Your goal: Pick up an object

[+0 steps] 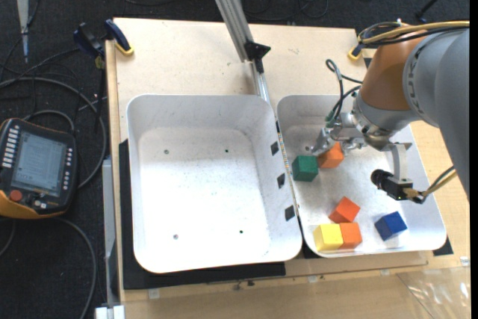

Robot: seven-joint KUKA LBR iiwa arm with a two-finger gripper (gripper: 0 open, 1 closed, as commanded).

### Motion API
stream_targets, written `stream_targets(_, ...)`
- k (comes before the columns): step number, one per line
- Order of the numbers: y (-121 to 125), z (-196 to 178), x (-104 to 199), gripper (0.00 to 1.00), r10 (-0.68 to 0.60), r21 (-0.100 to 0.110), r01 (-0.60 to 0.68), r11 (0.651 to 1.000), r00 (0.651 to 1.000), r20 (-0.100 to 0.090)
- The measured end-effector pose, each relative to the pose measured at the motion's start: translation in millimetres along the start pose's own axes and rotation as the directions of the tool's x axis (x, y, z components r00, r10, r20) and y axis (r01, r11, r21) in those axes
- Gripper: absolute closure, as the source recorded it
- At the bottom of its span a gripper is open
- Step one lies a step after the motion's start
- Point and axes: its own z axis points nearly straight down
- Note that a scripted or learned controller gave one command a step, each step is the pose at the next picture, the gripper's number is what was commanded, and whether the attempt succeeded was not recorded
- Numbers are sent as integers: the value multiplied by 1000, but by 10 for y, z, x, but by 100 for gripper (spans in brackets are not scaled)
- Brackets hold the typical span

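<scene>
The worktop (194, 60) is a pale wooden board, and it carries two shallow white bins side by side. The left bin (149, 123) has smooth plastic walls with rounded corners, and its floor is speckled with small dark marks. It gives a wide open space. The right bin (299, 112) is more crowded, and the arm (418, 78), grey with an orange band, reaches over its upper part from the right.

The tool (327, 146) is low in the right bin, near the wall that divides the two bins. An orange block (331, 157) sits directly under the tip of the tool, but I cannot tell if the tool is spread or pressed together, or if it really pinches this block. A green cube (305, 168) lies just beside the orange block, on its left, close to the dividing wall, so there is little room on that side.

Near the front edge of the right bin there is a yellow cube (326, 237) touching an orange cube (349, 234), with another orange cube (344, 210) just behind them, turned at an angle. A blue cube (390, 225) lies apart to the right, near the front right corner. The cubes look matte with sharp edges. A slanted metal rail (228, 4) crosses the worktop behind the bins.
</scene>
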Motion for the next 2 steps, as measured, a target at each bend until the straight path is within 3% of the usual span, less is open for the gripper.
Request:
stream_targets(1, -184, -945, 923, 100, -11, -6, 11, 1000, 1000, -4)
stream_targets(2, -642, -892, 1671, 100, -10, 7, 10, 1000, 1000, -4)
